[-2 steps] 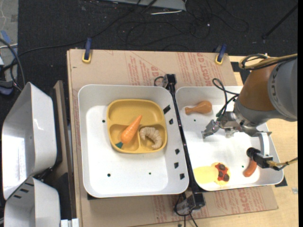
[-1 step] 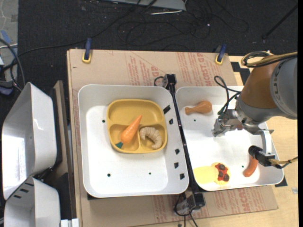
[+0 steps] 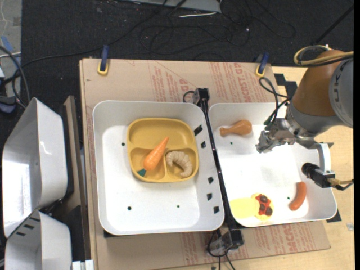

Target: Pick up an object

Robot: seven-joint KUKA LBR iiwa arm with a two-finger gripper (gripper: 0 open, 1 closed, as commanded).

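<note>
The right bin holds a brown chicken drumstick near its back left, an orange sausage at the front right, and a yellow slice with dark red bits at the front edge. My gripper hovers over the back middle of this bin, just right of the drumstick and apart from it. Nothing shows between its fingers. In the left bin, a yellow divided plate carries a carrot and a pale shrimp.
The arm's orange band and grey wrist reach in over the right bin's back right corner. A black divider runs between the bins. Two blue-yellow clamps hold the board's back edge. White containers stand at far left.
</note>
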